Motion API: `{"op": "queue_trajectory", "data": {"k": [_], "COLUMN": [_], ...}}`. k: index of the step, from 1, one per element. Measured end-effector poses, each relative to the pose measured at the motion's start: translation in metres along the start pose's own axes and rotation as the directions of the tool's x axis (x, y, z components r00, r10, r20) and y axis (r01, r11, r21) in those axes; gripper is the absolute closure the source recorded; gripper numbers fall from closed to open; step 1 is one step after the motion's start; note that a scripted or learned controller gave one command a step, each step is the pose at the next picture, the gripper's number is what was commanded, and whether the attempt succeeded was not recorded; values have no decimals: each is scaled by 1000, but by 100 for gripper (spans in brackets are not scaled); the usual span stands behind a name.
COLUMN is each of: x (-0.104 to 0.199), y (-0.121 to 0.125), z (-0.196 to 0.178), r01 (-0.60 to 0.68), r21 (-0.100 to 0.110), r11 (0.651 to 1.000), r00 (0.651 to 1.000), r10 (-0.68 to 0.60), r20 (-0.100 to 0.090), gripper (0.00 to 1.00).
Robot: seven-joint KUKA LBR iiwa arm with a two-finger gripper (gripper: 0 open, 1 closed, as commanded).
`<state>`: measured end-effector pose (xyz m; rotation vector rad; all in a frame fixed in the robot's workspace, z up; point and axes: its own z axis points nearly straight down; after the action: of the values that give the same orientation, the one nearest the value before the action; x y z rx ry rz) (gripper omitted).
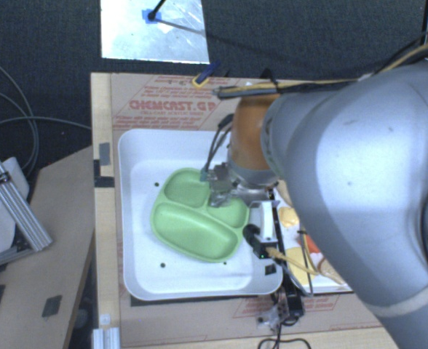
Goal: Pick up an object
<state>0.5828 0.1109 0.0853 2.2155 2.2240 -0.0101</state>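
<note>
So from the overhead camera, the big grey arm (359,187) comes in from the right and eats up most of that side of the shot, with its orange band (247,126) showing just above the wrist. The gripper (219,192) is down inside the left white bin (145,187), sitting right over the right-hand part of a light green divided plate (192,224). Honestly can't tell how the gripper is set; the wrist and cabling block that bit, and it's too small to make out.

The plate is the task thing here. It lies flat on the bin floor, roughly in the middle, a bit tilted in the frame, with one big compartment toward the front and two smaller ones toward the back. The gripper is over the divider area between the small compartments, at or touching the plate, but I can't say it has hold of it.

The right bin (323,286) is mostly hidden under the arm; some yellowish and orange stuff (301,249) peeks out in it, too covered to name. Both bins sit on brown printed cardboard (163,104) on the counter (68,195). A shiny metal sheet (152,20) lies farther back on the dark floor.
</note>
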Motion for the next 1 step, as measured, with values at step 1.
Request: {"op": "queue_trajectory", "data": {"k": [1], "x": [46], "y": [-23], "z": [-159], "r01": [6], "r21": [-17], "r11": [1000], "r00": [1000], "r10": [-6], "r20": [-13], "gripper": [100]}}
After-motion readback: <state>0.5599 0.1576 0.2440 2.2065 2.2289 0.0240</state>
